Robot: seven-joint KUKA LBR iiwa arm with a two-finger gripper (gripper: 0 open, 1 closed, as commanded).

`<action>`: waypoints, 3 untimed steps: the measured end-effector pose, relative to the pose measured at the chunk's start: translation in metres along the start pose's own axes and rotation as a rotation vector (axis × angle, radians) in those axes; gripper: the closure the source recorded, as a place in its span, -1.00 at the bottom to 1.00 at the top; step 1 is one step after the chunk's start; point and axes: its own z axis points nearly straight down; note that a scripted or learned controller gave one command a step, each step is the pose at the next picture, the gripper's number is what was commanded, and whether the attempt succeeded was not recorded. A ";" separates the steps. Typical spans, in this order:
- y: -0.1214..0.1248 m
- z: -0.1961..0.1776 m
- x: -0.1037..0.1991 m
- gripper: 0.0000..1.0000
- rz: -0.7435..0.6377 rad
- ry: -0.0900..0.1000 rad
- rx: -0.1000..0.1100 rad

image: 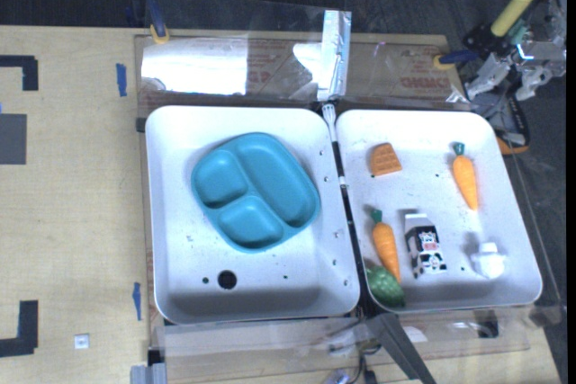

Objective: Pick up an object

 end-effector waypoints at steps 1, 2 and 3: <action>-0.052 0.047 0.010 -1.00 0.373 0.001 0.005; -0.076 0.135 -0.004 -1.00 0.367 0.001 0.004; -0.086 0.144 -0.004 -1.00 0.420 -0.002 -0.048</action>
